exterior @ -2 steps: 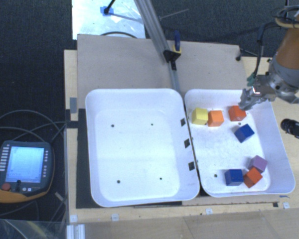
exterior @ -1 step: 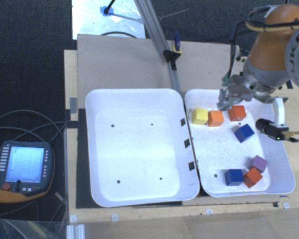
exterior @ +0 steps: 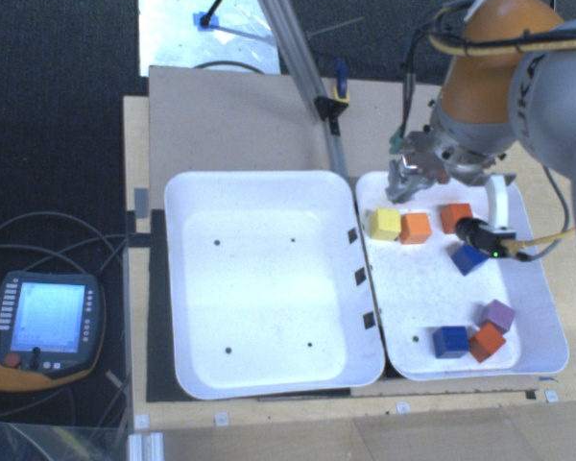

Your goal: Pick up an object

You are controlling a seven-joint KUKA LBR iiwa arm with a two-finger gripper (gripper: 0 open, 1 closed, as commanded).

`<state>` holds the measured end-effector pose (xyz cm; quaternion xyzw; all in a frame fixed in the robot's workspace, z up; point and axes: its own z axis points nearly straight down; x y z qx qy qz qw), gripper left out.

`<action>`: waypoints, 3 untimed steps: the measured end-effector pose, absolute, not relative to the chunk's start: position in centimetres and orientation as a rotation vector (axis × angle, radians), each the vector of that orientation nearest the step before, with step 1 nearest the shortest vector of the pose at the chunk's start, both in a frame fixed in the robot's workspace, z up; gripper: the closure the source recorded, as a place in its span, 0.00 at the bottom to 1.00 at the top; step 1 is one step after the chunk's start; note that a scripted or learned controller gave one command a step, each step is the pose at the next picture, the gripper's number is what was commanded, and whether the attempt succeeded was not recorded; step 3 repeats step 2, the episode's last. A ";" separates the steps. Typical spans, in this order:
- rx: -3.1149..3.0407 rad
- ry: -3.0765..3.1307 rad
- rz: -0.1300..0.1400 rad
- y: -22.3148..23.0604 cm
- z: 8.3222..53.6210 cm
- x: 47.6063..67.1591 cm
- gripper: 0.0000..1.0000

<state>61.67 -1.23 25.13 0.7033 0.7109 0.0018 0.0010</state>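
This is a robotics lab or test cell. A grey industrial arm [exterior: 547,84] with an orange band reaches over a plain board bench [exterior: 230,123] that bears 2 shallow white bins [exterior: 259,286]. A handheld control pendant [exterior: 43,329] with a screen lies on dark carpet [exterior: 58,113], cables looping around it. A metal pole [exterior: 298,56] is clamped to the bench.
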 end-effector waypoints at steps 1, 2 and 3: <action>2.209 2.232 0.005 3.1 24.8 62.1 1.00; 2.209 2.232 0.005 8.0 24.7 62.4 1.00; 2.209 2.232 0.005 8.0 24.7 62.4 1.00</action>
